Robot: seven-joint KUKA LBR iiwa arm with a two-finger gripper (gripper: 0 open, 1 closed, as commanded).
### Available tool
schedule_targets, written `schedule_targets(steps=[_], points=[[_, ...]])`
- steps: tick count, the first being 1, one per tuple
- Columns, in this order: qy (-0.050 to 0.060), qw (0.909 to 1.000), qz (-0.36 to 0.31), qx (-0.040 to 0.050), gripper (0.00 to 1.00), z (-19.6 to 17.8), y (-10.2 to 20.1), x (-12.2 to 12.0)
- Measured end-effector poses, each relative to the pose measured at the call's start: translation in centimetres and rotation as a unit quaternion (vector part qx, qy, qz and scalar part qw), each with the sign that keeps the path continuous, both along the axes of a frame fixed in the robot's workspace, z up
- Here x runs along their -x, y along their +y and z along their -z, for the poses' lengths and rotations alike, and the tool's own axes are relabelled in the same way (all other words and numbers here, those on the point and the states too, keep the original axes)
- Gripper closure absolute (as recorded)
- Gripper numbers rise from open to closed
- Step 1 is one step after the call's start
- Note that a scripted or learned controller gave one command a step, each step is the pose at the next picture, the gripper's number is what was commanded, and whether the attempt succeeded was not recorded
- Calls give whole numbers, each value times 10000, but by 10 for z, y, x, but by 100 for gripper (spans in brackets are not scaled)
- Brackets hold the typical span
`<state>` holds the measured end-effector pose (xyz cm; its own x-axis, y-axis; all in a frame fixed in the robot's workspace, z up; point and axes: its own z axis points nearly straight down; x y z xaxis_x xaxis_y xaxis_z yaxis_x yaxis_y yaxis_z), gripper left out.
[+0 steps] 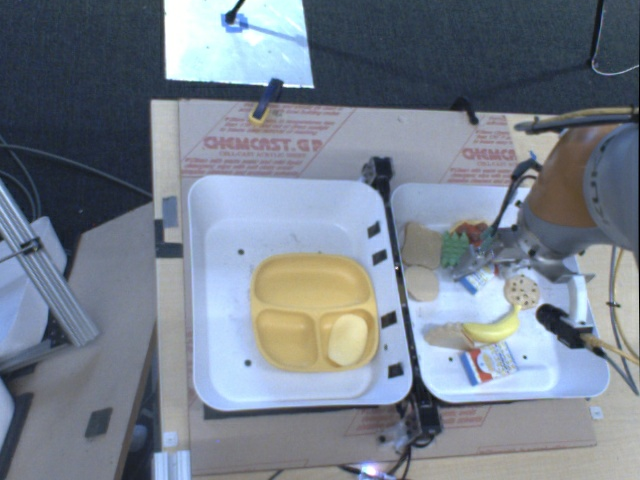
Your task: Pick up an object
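My gripper (482,258) hangs low over the upper middle of the right bin (585,373), reaching in from the right. It sits right beside a green toy (455,251) and a red piece (470,232), just above a small blue and white packet (473,280). A tan bread slice (421,244) and a beige disc (424,285) lie to its left. A round cracker (520,290), a banana (492,328) and a red, white and blue carton (488,364) lie nearer the front. I see nothing lifted.
The left bin (215,368) holds a yellow divided plate (300,286) with a pale yellow oval (347,338) in its front right compartment. A black divider (392,268) runs between the bins. A black part of the arm (558,325) hangs over the right bin's right side.
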<state>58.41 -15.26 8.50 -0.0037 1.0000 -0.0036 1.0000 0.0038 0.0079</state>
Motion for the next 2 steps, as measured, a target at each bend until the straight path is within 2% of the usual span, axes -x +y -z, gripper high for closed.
schedule_targets(steps=[1,2], points=[[116,9999,7,-17,0,0,-2,-84],[41,10000,15,-17,0,0,12,-53]])
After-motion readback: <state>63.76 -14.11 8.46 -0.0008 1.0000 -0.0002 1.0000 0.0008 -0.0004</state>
